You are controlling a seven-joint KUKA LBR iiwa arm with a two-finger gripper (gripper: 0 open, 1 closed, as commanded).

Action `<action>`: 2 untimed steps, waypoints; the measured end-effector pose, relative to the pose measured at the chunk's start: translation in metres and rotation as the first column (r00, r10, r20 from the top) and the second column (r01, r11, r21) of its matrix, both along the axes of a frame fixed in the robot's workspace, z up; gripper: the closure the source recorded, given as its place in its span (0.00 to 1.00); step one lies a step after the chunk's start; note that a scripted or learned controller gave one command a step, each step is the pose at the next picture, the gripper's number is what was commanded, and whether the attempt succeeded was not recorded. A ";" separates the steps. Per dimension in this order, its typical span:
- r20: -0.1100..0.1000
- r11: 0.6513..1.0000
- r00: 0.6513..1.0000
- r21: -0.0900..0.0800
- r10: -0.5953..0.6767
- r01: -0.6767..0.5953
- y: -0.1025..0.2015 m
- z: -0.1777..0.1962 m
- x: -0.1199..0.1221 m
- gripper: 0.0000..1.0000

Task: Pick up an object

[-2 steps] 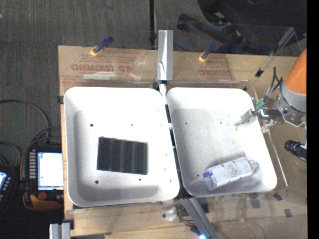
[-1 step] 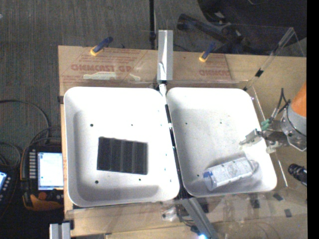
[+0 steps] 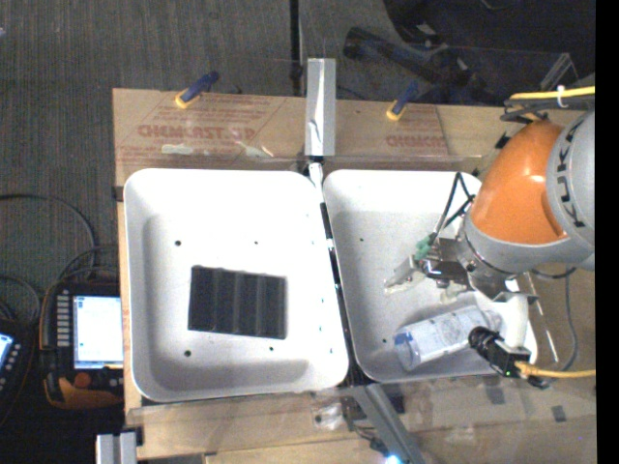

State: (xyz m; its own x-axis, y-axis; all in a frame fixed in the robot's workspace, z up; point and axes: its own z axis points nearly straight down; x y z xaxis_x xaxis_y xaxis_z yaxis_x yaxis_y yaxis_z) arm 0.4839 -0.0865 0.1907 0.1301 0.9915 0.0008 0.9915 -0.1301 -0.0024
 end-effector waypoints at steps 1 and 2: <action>0.001 1.000 1.000 -0.002 -0.026 0.026 -0.080 -0.041 0.041 0.00; 0.002 0.972 0.972 -0.005 -0.235 0.235 -0.113 0.016 0.116 0.00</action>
State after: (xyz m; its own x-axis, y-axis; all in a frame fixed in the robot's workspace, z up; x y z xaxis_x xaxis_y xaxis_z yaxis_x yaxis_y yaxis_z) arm 0.5998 -0.1999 0.2063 0.3593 0.9332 -0.0040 0.9332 -0.3593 0.0007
